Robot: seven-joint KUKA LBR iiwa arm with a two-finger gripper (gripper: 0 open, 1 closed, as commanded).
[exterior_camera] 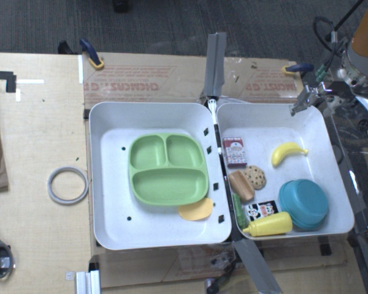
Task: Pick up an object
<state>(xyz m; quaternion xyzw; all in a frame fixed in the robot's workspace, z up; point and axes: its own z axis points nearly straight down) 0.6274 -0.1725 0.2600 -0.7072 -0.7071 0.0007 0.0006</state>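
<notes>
1. Camera view: the gripper (308, 97) is hanging over the far rim of the right bin (331, 141); I cannot tell its state, and nothing is showing in it.
2. The banana (288, 152), the likeliest pick, is lying just inside that rim, apart from the blue bowl (303, 204) nearer the camera.
3. It is looking light, smooth and curved, probably rigid plastic; gripping across its thick middle seems safest against slipping.

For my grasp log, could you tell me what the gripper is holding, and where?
Nothing: the gripper hangs over the right bin's far rim, apart from the banana.
</notes>
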